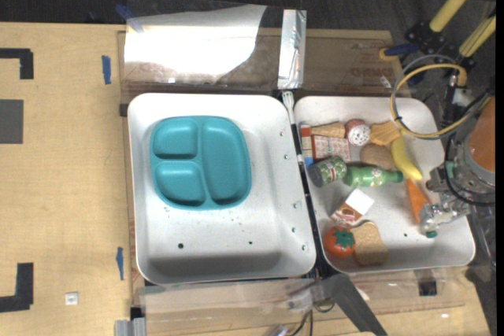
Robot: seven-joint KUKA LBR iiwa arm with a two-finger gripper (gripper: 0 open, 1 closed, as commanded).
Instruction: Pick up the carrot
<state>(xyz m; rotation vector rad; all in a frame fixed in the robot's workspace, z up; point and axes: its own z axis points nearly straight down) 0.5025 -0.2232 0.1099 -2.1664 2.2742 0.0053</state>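
End effector point(438, 218) low at right bin's point(453, 256) right edge, just beside carrot point(415, 201); finger spacing apparently unreadable here. Carrot lying near banana point(405, 160), lengthwise toward bin front. Centre over carrot's middle, straddle across its width, descend, then close.

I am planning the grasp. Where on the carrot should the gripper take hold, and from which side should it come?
Probably from above, closing across the middle of the carrot. It lies flat and narrow in the right bin, its length running toward the near wall. The banana crowds its far end and the gripper is at its near end.
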